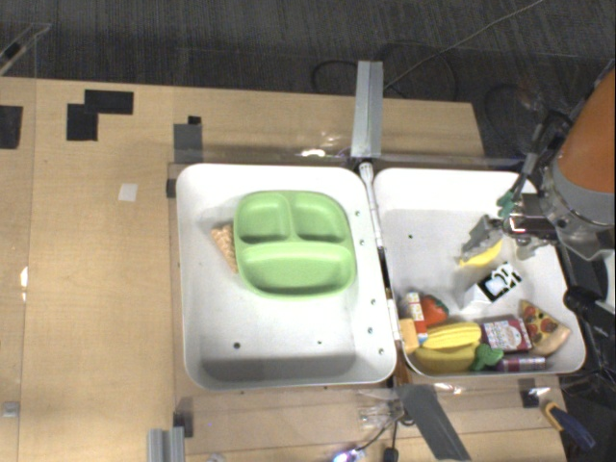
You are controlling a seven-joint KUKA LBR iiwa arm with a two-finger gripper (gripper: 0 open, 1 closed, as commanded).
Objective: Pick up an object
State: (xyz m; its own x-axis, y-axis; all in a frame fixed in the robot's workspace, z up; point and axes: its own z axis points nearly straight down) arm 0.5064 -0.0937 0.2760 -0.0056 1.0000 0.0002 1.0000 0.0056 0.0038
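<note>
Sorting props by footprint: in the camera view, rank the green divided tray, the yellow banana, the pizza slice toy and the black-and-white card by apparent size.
1. green divided tray
2. yellow banana
3. pizza slice toy and black-and-white card: they look alike, so unranked.

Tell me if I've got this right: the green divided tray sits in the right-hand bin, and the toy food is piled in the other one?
Not quite. The camera view shows the green divided tray in the left bin; the toy food is piled in the right bin.
</note>
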